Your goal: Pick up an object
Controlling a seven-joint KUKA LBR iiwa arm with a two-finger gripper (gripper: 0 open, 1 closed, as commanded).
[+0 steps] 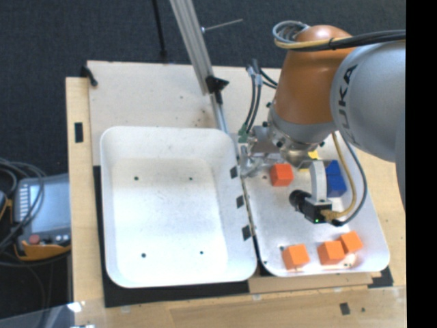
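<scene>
A: Where's the nearest thing to pick?

B: An orange block in the right bin, toward its 11 o'clock corner, just under the arm's wrist. Three more orange blocks sit along the 6 o'clock rim, and a blue block lies at the first one's 3 o'clock.

A: How would it handle?

B: Likely light, stiff, with flat faces; I'd pinch two opposite sides, squarely.

A: And the pincer?

B: Near the divider, at the block's 10 o'clock. I cannot tell how it's set, as the wrist hides it.
</scene>
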